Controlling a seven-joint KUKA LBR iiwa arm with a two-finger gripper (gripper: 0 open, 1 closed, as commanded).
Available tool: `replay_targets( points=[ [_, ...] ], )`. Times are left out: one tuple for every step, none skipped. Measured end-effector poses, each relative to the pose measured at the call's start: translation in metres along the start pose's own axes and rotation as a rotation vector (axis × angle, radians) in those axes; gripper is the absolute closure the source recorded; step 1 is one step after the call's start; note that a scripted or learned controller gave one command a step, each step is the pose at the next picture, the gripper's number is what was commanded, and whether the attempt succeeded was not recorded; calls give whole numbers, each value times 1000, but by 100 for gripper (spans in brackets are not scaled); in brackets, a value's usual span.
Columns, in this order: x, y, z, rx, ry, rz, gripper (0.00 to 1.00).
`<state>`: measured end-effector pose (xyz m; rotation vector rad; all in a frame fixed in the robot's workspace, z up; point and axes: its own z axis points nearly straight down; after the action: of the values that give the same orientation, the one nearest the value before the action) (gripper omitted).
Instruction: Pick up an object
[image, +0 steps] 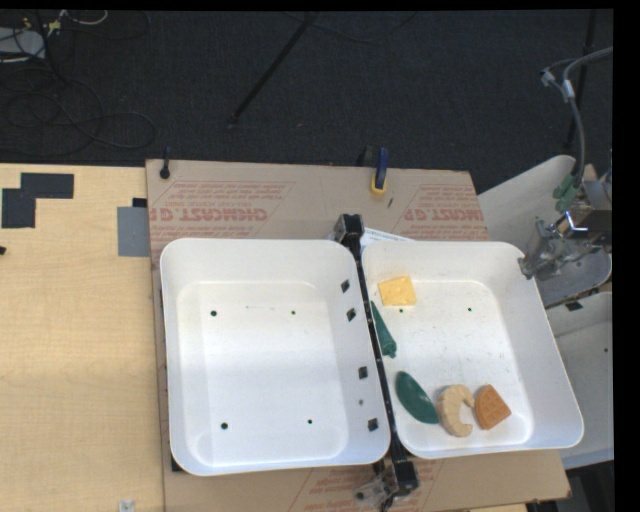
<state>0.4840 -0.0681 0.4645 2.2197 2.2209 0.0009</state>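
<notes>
Right bin (520, 330) holds a yellow sponge block (397, 291) at the back, and a dark green piece (416, 396), a beige crescent (456, 410) and an orange block (491, 407) in front. Hand (545, 255) beside the bin's right rim; grip state cannot be told.

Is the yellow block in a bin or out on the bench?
In. The yellow block lies flat on the floor of the right bin, near its back left corner, apart from the other pieces.

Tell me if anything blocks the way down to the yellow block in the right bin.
Nothing visible does. The yellow block lies alone near the right bin's far left corner, nothing on top of it. The nearest thing, a dark green piece, lies beside it, apart.
</notes>
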Motion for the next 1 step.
replay_targets(
  points=[
    [-11, 3, -10, 2, 0, 1, 100]
  ],
)
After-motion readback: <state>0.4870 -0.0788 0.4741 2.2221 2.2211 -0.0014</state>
